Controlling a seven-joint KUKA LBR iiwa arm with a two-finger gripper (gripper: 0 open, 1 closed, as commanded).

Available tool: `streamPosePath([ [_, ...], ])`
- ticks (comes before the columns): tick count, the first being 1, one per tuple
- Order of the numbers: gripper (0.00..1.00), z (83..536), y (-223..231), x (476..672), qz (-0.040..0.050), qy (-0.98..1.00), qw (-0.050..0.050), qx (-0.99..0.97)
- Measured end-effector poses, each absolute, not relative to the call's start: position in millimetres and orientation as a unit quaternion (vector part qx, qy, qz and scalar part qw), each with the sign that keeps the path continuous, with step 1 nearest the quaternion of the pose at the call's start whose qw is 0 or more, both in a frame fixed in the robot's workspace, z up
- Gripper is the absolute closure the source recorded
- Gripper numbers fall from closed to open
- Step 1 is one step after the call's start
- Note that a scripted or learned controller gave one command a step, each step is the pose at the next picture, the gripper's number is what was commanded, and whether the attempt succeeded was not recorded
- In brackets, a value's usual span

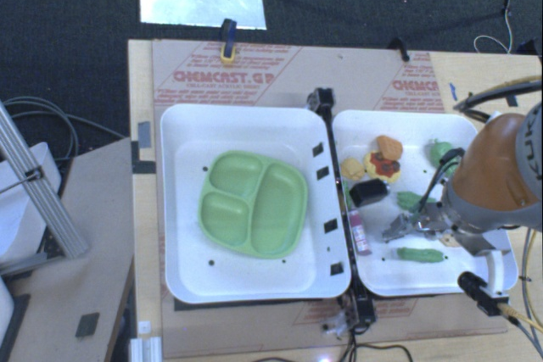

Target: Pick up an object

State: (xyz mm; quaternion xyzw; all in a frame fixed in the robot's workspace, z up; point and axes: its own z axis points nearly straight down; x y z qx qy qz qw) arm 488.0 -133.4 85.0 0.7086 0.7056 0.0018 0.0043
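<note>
The long green piece [420,254] lies flat on the floor of the bin on the view's right [399,277], near its front wall. The gripper [397,227] sits low just above and beside it. That makes it a likely thing to be picked, though the smaller green piece [410,201] on the gripper's other side is about as close. Whether the gripper is open or closed cannot be made out at this slant, and nothing can be seen held in it. The arm comes in low from the view's right with its wrist bent down into the bin, which suits a reach for something lying flat. The long piece looks smooth, pod-shaped and probably plastic, narrow enough to grasp across its width. A boxy black block [367,192] lies nearby. A slim pink tube [360,233] lies along the divider wall, and rounded orange and yellow toy foods [384,158] are clustered toward the back. All of them have glossy moulded surfaces. The other bin [187,131] holds only a pale green divided plate [254,203], which is broad, shallow and harder to pinch.
</note>
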Motion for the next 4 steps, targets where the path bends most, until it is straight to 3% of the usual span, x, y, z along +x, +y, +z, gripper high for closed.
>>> streamPosePath([
  [1,0.00,190,-37,488.5,0.0041,0.711,0.003,0.703],
  [2,0.00,106,-97,532.5,-0.0012,0.706,0.001,0.708],
  [3,0.00,84,-113,576.9,0.0014,0.709,0.002,0.706],
  [4,0.00,85,-95,637.6,0.0019,0.710,0.002,0.705],
])
